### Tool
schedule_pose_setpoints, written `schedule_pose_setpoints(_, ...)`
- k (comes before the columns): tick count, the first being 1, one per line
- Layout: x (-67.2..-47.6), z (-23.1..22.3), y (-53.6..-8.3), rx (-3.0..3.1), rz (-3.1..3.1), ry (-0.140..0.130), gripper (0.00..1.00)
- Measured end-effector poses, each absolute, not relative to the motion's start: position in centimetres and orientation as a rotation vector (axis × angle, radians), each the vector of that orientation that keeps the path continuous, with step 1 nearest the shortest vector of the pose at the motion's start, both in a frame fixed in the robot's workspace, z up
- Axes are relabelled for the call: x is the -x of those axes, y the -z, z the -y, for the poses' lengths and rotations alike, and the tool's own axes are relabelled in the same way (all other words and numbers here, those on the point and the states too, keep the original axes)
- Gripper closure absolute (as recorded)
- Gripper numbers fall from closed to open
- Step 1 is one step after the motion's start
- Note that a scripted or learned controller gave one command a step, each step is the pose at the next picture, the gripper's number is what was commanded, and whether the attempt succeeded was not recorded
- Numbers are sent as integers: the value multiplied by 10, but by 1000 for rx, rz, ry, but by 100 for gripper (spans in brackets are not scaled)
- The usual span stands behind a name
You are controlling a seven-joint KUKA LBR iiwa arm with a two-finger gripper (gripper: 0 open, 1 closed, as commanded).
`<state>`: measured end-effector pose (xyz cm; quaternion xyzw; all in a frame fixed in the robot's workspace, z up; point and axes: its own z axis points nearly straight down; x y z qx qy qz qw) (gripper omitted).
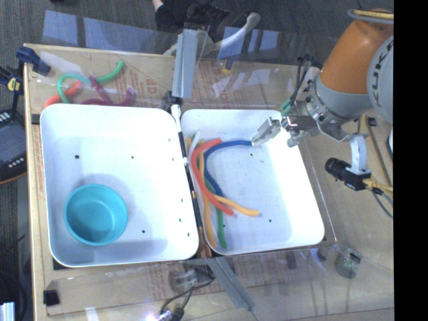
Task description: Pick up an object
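Flanking white bins [107, 122], cluttered bench [221, 85]

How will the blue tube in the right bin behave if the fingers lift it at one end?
The blue tube already lies in a bend, so it is probably floppy and would sag. It looks thin, likely light. It touches the red tube, which may shift with it.

- The arm [354, 59] runs out of the picture at the top right, so only its orange band and grey wrist show.
- The gripper [277, 129] is small and pale against the right bin [301, 212]; its finger spacing cannot be made out.
- The tubes [214, 179] overlap near the bin's left wall, hiding parts of each other.
- The loops [93, 89] behind the left bin [53, 233] are partly hidden by its rim.
- A person's leg [174, 2] is cut off at the top edge.
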<state>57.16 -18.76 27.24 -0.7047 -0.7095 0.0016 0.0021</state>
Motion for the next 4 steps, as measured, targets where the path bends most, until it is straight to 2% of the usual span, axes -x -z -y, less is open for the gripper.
schedule_pose_setpoints(1, -637, 133, -160, 2083, 2345, -7, 0)
schedule_pose_setpoints(2, -658, 115, -97, 1943, 2486, -6, 0)
schedule_pose_setpoints(3, -658, 111, -108, 1933, 2486, 1, 100)
schedule_pose_setpoints(4, -658, 114, -109, 1937, 2486, -3, 0)
